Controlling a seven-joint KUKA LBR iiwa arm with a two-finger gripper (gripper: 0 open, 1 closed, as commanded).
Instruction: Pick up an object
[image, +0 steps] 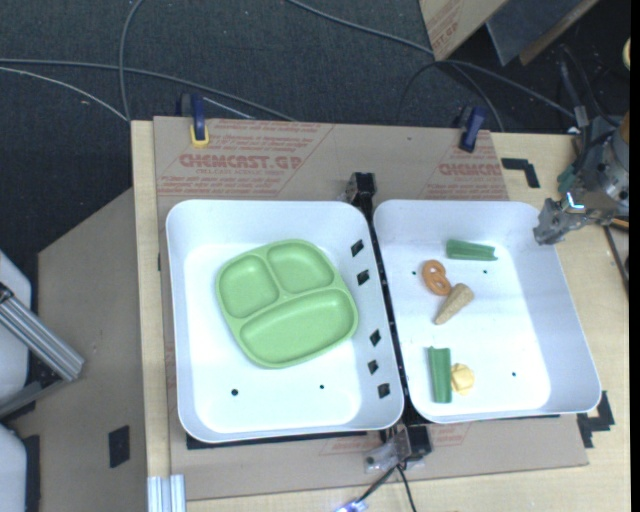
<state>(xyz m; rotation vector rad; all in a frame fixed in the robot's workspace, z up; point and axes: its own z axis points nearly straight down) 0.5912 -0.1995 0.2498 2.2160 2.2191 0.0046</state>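
Observation:
The right bin (550, 330) holds several small items: a green block (470, 251) near the back, an orange pretzel-shaped piece (434, 277), a tan cone (453, 303), a green stick (439, 374) and a small yellow piece (462, 377) at the front. My gripper (553, 226) hangs at the bin's back right corner, above its rim, well apart from all of them. Nothing shows between its fingers.
The left bin (200, 380) carries a green three-compartment plate (288, 301). Black clips line the divide between the bins (368, 300). Blue clamps (199, 120) hold the cardboard base at the back. Cables run across the dark floor behind.

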